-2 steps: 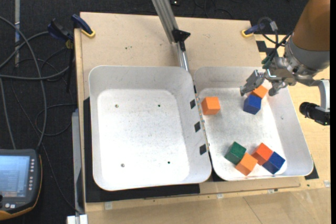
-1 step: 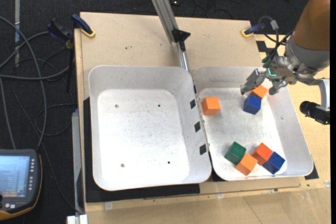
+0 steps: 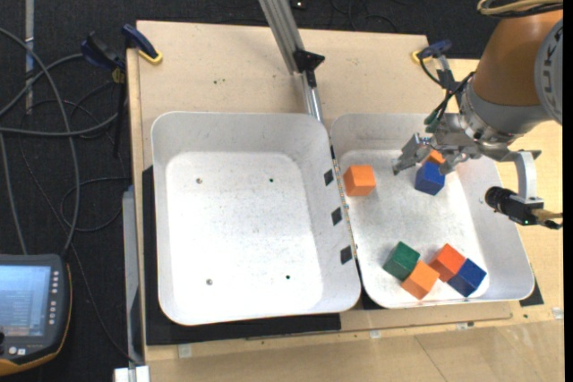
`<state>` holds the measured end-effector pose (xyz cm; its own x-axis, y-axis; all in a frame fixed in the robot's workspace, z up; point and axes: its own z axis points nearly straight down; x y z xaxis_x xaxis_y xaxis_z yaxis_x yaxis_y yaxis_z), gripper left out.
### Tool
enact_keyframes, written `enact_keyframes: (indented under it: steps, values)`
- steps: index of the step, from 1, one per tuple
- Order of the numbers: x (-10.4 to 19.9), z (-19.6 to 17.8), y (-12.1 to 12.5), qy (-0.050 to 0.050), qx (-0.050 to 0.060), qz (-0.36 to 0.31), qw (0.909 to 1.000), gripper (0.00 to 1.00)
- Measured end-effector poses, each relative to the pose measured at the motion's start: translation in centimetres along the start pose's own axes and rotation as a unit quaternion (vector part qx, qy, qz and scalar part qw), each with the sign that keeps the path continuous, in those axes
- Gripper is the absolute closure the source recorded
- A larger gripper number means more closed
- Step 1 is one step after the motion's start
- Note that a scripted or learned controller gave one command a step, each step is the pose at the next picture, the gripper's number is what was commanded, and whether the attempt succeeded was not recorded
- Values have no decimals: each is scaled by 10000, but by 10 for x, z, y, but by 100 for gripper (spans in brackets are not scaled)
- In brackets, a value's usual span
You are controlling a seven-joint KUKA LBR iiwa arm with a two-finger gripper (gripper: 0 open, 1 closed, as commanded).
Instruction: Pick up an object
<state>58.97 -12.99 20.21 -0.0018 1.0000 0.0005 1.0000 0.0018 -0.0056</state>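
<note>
My gripper (image 3: 428, 160) hangs over the back part of the right bin (image 3: 501, 257), its two fingers spread apart and open. A blue cube (image 3: 430, 180) sits on the bin floor right below and slightly in front of the fingertips, not clamped. A small orange patch (image 3: 436, 157) shows just behind the blue cube, partly hidden by the gripper. An orange cube (image 3: 359, 180) lies to the left, near the bin's left wall.
At the front of the right bin cluster a green cube (image 3: 401, 260), two orange cubes (image 3: 421, 280) (image 3: 449, 261) and a blue cube (image 3: 466, 276). The left bin (image 3: 235, 215) lies alongside. A metal pole (image 3: 273, 0) slants in from the back.
</note>
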Motion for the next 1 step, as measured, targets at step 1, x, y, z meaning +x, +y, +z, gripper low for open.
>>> enact_keyframes:
  steps: [1]
  values:
    - [-1, 48, -9, 0, 2, 16, 10000, 0]
